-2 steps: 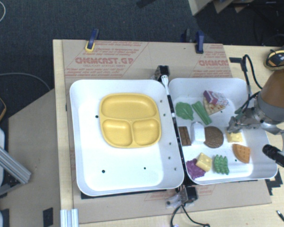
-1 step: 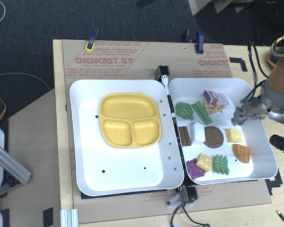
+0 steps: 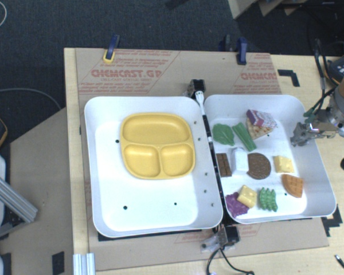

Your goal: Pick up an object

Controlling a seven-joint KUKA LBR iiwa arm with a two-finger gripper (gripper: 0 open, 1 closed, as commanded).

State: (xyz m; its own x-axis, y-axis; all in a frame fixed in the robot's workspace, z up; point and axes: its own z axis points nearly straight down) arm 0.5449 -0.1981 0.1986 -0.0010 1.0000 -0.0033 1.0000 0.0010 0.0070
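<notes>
I'm at the approach step: hand (image 3: 305, 132), grip unreadable from here, hovers at the right bin's (image 3: 320, 171) right rim, needing to drop onto the yellow cheese piece (image 3: 284, 164) nearby.

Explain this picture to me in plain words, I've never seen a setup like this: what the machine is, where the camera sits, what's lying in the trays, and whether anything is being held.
One camera, fixed above a bench, looks down at a slant. The bench carries two shallow white bins side by side. The left bin holds a yellow divided plate with three compartments. The right bin holds small toy foods, among them a round brown cookie, a green leaf piece, a purple grape bunch, a yellow cheese wedge and a wrapped snack packet.

The machine is a robot arm reaching in from the picture's right. Its gripper, a two-finger claw, sits at the right bin's far right rim. Its job is to pick up an object. No item is visible between its fingers, and I cannot tell whether they are open or shut.
</notes>
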